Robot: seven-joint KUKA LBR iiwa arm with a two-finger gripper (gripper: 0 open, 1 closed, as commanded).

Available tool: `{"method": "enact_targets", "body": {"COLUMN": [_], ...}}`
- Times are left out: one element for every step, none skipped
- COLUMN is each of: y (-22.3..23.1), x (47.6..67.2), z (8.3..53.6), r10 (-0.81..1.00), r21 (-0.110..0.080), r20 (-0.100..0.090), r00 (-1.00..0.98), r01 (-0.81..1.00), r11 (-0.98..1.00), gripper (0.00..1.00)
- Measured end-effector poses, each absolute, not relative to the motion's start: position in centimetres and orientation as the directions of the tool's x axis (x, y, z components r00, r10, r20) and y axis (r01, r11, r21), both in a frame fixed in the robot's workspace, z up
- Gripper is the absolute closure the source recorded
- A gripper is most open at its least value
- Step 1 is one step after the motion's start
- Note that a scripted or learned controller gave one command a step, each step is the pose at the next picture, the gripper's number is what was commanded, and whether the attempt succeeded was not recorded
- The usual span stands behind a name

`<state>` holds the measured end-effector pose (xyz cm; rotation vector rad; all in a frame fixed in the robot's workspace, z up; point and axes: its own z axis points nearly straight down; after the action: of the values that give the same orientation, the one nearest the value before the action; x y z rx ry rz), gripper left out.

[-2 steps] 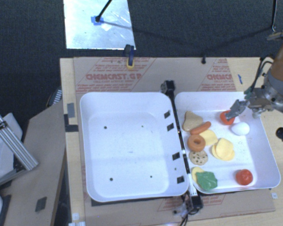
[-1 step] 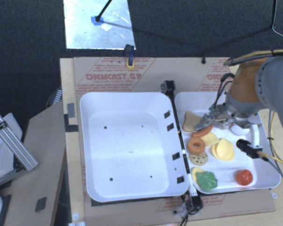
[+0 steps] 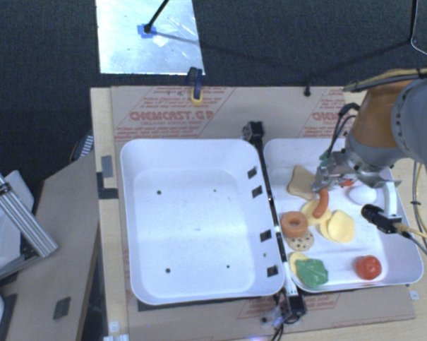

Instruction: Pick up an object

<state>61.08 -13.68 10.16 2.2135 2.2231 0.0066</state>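
Camera view: jaws [image 3: 323,185] touching sausage [image 3: 323,202].

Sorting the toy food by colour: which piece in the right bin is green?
The leafy green piece at the right bin's near left corner. The tomato beside it is red; the doughnut is orange-brown.

Two white bins [image 3: 191,149] are seen on tan board printed with red lettering [image 3: 170,113]. Just beside the fingers, an orange-red sausage [image 3: 322,201] and tan toast [image 3: 299,181] are seen; further off, yellow pieces [image 3: 339,226], green lettuce [image 3: 312,272], a red tomato [image 3: 368,267].
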Motion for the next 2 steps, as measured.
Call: {"method": "enact_targets", "body": {"y": [-10.8,-3.7], "x": [66.1,63.3], "z": [24.6,26.7], "r10": [1.000,1.000], "r21": [0.022,0.004], "r20": [-0.003,0.003], "r00": [-0.009,-0.011], "r01": [1.000,1.000], "r11": [0.009,0.011], "gripper": [1.00,1.00]}}
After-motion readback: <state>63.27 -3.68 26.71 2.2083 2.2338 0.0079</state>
